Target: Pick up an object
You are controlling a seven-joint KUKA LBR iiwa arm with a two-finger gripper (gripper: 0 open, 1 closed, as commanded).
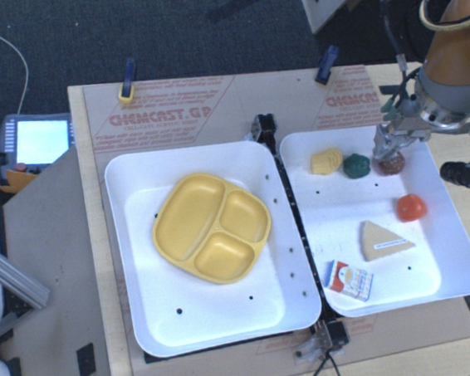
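Note:
My gripper point(390, 152) hangs low over the back right part of the right bin point(457, 272), right at a small brownish object point(391, 164) that lies partly under it. Just left of it sit a dark green ball point(355, 165) and a small yellow piece point(326, 162). A red round object point(411, 206) rests nearer the front, apart from the gripper. Further forward are a tan wedge point(382, 240) and a small red, white and blue box point(348, 280).
The left bin point(148, 317) bears a yellow divided plate point(211, 226). A black clamp point(264, 126) stands at the back between the bins. The arm's orange band point(453, 56) rises at the right edge. A screen point(38, 141) sits off the bench at left.

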